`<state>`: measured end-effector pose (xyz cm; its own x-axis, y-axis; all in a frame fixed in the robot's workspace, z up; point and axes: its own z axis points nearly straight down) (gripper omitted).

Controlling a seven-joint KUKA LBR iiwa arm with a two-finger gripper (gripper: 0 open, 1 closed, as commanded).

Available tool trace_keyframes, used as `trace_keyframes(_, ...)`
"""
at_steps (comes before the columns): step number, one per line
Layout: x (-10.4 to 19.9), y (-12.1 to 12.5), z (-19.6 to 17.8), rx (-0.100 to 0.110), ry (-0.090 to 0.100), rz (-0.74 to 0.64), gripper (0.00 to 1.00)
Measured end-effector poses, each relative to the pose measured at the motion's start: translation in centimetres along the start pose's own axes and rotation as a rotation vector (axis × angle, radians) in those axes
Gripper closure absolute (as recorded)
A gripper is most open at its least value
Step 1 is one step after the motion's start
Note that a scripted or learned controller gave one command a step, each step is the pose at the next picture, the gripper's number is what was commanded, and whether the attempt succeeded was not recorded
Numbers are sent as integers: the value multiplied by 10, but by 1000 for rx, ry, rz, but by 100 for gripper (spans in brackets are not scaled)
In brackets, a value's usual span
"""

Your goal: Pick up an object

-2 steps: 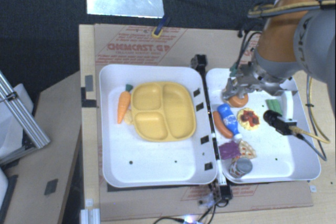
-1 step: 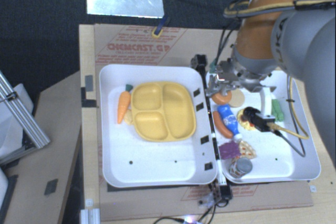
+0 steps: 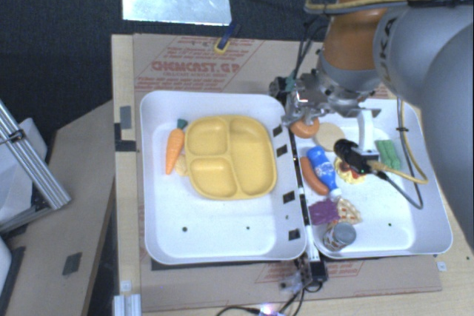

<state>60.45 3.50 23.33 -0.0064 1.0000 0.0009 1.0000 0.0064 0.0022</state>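
My gripper (image 3: pixel 302 112) hangs low over the far left corner of the right bin (image 3: pixel 422 222), right above an orange round piece (image 3: pixel 304 129). The wrist hides where the two meet, so I cannot see any contact. Beside the orange piece lies a tan disc (image 3: pixel 330 136). Toward the front follow a blue bottle (image 3: pixel 322 162), a red-orange sausage (image 3: pixel 314 178), a purple piece (image 3: pixel 324 212), a waffle-like cracker (image 3: pixel 349 212) and a small can (image 3: pixel 339 236). A green piece (image 3: pixel 387 153) lies at the right.
The left bin (image 3: pixel 159 233) holds a yellow divided plate (image 3: pixel 226 157) with a toy carrot (image 3: pixel 174 148) on its left. The divider between the bins runs just left of the gripper. The big grey arm covers the far right of the right bin.
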Motion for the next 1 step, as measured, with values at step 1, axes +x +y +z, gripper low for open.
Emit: trace_keyframes(1,2,1,5,2,-1,2,100)
